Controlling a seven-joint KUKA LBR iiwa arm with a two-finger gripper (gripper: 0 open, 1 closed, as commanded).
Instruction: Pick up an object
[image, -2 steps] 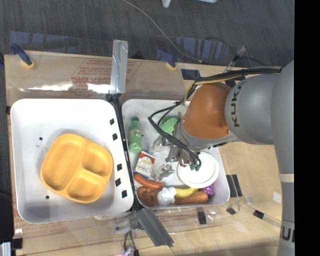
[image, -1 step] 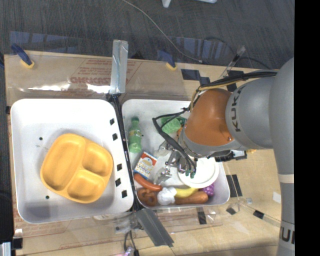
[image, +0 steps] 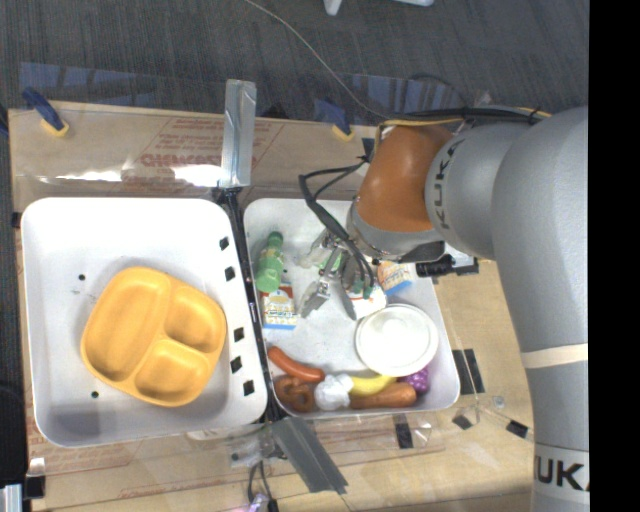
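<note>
Camera view: gripper (image: 335, 280) over the right bin (image: 440, 345), its grasp indiscernible.

- The arm (image: 500, 190) covers the right bin's (image: 300, 340) far right corner and part of its right wall.
- The claw (image: 330, 275) is small and tangled with cables; whether its fingers are apart or closed cannot be told.
- A small packet (image: 395, 278) beside the wrist is half hidden under the arm; its label is unreadable.
- The bottle's (image: 270, 262) label is too small to read.
- The pile at the bin's near wall overlaps: the white lump (image: 335, 392) hides part of the banana (image: 375, 383) and sausage (image: 295, 365); the purple thing (image: 419, 381) is mostly hidden by the bowl (image: 397, 339).
- The arm's base runs off the bottom edge.
</note>
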